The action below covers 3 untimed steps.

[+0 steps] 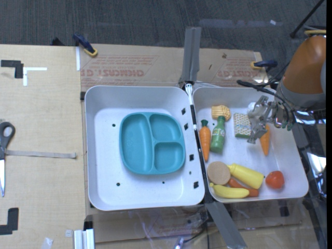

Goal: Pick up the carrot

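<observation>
Look to the right bin (298, 162) and you find the gripper (258, 126) low over its upper middle, the grey arm (306, 71) with its orange band reaching in from the right edge. You see an orange carrot (265, 141) directly below and just right of the fingertips, pointing down toward the near wall, its top end meeting the gripper; the view is too small and blurred for you to judge whether that carrot is pinched or merely beside the fingers, and you cannot tell whether the gripper is released or clenched. A second carrot with a green top (205, 139) stands along the bin's left wall, just beside a green bottle (218, 134). Above the bottle you have a corn cob (221, 111), and between the bottle and the gripper a pale speckled sponge-like block (241, 124). Along the near side lie a round tan disc (219, 173), a yellow bottle (247, 176), a banana (230, 191) with something orange-red (248, 188) tucked between them, and a red tomato (275, 179) at the right. In the left bin (98, 149) you see a teal divided plate (153, 142) sitting in the middle. On the wooden bench (41, 134) at far left lies a pair of scissors (4, 139).
</observation>
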Each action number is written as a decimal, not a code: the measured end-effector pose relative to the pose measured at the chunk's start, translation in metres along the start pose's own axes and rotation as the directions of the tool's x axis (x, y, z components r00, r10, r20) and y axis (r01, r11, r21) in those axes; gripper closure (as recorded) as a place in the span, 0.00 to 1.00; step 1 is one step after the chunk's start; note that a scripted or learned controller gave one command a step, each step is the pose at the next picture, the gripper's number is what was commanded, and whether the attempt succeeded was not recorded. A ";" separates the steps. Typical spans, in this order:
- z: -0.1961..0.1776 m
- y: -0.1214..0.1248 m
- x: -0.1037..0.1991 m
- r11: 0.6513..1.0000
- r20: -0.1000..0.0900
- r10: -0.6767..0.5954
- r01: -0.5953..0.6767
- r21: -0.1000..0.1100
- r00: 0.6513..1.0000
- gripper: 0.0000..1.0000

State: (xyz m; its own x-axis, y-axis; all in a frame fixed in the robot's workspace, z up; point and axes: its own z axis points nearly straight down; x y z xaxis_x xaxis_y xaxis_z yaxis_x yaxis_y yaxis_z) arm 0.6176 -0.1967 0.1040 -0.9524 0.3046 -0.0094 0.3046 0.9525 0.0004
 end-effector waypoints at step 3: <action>-0.036 0.043 0.028 0.959 -0.004 0.283 -0.283 0.001 0.959 1.00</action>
State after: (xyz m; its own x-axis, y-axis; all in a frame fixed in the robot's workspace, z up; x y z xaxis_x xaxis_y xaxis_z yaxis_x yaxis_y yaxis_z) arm 0.6038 -0.1469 0.1395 -0.8274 0.5615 -0.0052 0.5615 0.8275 0.0019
